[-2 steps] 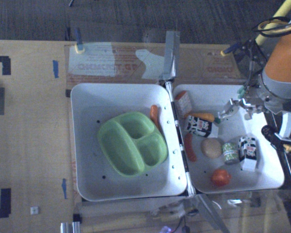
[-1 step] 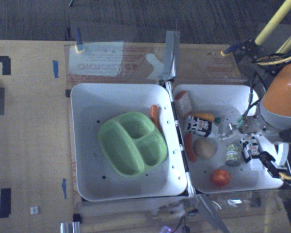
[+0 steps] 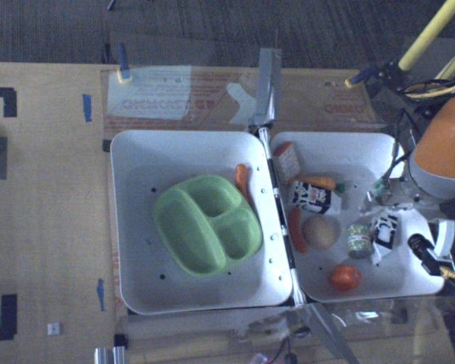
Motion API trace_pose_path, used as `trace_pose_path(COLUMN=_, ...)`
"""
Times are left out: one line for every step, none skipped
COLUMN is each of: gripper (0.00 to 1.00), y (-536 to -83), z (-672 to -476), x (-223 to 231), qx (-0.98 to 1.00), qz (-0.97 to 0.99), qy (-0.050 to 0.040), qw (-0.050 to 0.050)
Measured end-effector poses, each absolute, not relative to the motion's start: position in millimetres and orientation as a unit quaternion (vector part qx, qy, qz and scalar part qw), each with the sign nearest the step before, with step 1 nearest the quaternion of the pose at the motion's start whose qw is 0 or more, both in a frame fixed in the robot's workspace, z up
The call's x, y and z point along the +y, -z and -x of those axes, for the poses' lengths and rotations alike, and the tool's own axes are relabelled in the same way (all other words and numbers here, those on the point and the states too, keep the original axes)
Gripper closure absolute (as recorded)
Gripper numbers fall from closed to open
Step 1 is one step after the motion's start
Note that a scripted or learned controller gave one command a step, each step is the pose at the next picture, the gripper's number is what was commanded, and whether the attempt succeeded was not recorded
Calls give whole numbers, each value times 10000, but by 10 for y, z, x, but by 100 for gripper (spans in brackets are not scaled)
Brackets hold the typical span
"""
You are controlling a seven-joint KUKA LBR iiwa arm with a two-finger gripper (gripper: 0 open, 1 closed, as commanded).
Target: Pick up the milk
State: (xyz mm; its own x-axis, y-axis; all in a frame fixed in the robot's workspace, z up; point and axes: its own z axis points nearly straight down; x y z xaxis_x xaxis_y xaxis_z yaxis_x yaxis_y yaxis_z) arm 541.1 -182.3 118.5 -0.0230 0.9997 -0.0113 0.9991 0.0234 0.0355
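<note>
The milk (image 3: 312, 197), a small white carton with black cow patches, lay on its side in the right bin (image 3: 379, 146), upper middle of it, long axis running left-right. The gripper (image 3: 384, 203) sat to the carton's right, well apart; its state couldn't be told.

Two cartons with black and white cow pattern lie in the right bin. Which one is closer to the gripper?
The cow-pattern carton at the bin's right side, beside the small can. The other carton lies further left, near the bin divider.
</note>
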Motion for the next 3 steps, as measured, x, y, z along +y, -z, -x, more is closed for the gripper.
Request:
trace_pose_path(gripper=100, y=-874, z=-5639, x=-1400, qx=8165, qz=-5774, qy=-14, qw=41)
trace_pose_path(gripper=100, y=-873, z=-4896, x=-1205, qx=7774, qz=-6290, qy=-17, qw=19)
trace_pose_path(gripper=100, y=-873, z=-4819, x=-1528, qx=8339, qz=-5519, qy=-21, qw=23)
